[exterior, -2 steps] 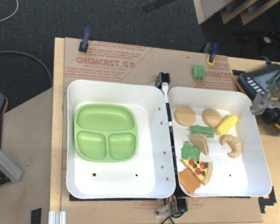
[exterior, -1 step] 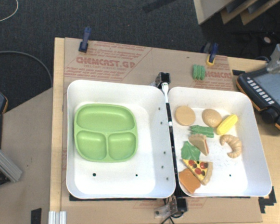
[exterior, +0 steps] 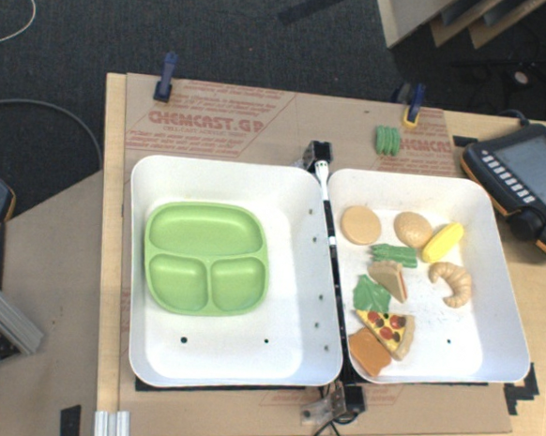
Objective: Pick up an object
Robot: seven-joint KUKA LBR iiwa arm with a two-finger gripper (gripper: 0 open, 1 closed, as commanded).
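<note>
The right bin (exterior: 492,305) holds several toy foods. A round tan cookie (exterior: 360,225) and a bread roll (exterior: 411,228) lie at its far side, with a yellow lemon (exterior: 442,242) beside them. A croissant (exterior: 452,282) sits toward the right. A sandwich wedge (exterior: 390,280), green leafy pieces (exterior: 371,293), a pizza slice (exterior: 388,329) and an orange piece (exterior: 371,353) lie along the left side. The left bin (exterior: 141,334) holds a green divided plate (exterior: 206,258).
A small green object (exterior: 387,140) lies on the cardboard behind the right bin. Blue clamps (exterior: 165,77) hold the board's far edge. A black pendant (exterior: 526,176) rests at the right. Cables (exterior: 332,424) run near the front edge.
</note>
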